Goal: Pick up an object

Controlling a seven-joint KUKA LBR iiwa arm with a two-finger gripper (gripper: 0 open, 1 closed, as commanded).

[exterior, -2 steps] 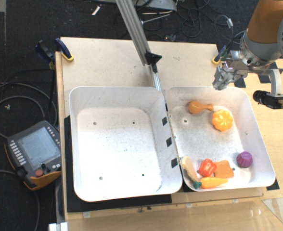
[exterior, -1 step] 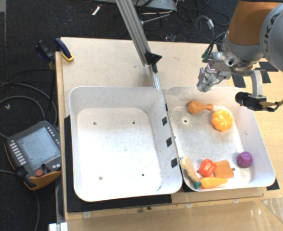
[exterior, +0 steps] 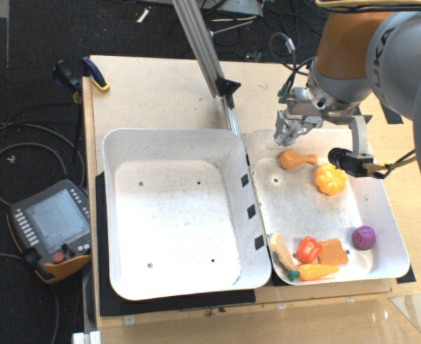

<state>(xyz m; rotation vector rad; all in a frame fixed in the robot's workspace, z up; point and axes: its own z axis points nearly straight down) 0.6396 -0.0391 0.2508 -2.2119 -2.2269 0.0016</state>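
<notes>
Leftmost, off the bench on the dark floor, lies a pendant (exterior: 51, 228) with a grey screen and orange casing, cables trailing round it. A blue-and-yellow clamp (exterior: 89, 74) sits at the bench's (exterior: 160, 92) far left corner. A metal pole (exterior: 200, 45) slants down from the far edge to the gap between the bins.

The left bin (exterior: 175, 213) is white and speckled, and takes up the bench's left and middle. The right bin (exterior: 382, 228) touches it along their shared edge, where black clips show.

In the right bin, a pale stick (exterior: 282, 253) lies along the near left corner, with a carrot (exterior: 318, 271) just beside it by the near edge. A red pepper (exterior: 308, 249) and an orange block (exterior: 333, 252) sit touching each other just behind the carrot. A squash (exterior: 296, 160) lies near the bin's far edge, its stalk pointing right toward a yellow pepper (exterior: 330, 180) close by. A purple ball (exterior: 364, 237) rests near the right edge.

The gripper (exterior: 288, 133) hangs above the bin's far left corner, just behind the squash and apart from it, fingers pointing down. The jaws look nearly closed, with nothing between them. The arm (exterior: 371, 45) reaches in from the right.
</notes>
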